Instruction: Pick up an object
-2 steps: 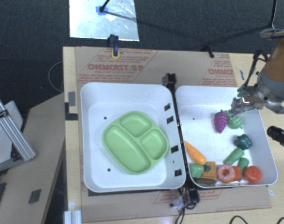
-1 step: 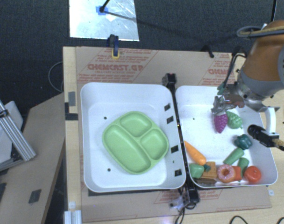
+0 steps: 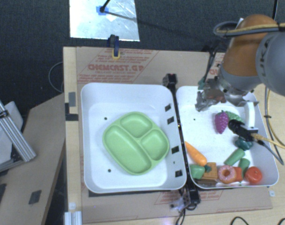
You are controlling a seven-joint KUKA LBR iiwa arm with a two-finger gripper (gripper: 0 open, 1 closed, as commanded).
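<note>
My gripper (image 3: pixel 205 101) hangs over the far left part of the right bin (image 3: pixel 191 108), above bare floor. Nothing shows between its fingers. A purple bunch of grapes (image 3: pixel 221 121) lies just to its right and a little nearer the camera. An orange carrot (image 3: pixel 196 153) rests by the bin's left wall. Along the near edge sit a pink-iced donut (image 3: pixel 226 173), a red tomato (image 3: pixel 253 174), a brown block (image 3: pixel 209 174) and a green vegetable (image 3: pixel 234 156).
The left bin (image 3: pixel 95 102) holds a green divided plate (image 3: pixel 135 143). A black divider with clips (image 3: pixel 175 125) runs between the two bins. The arm's grey and orange body (image 3: pixel 255 46) looms over the right bin's far corner.
</note>
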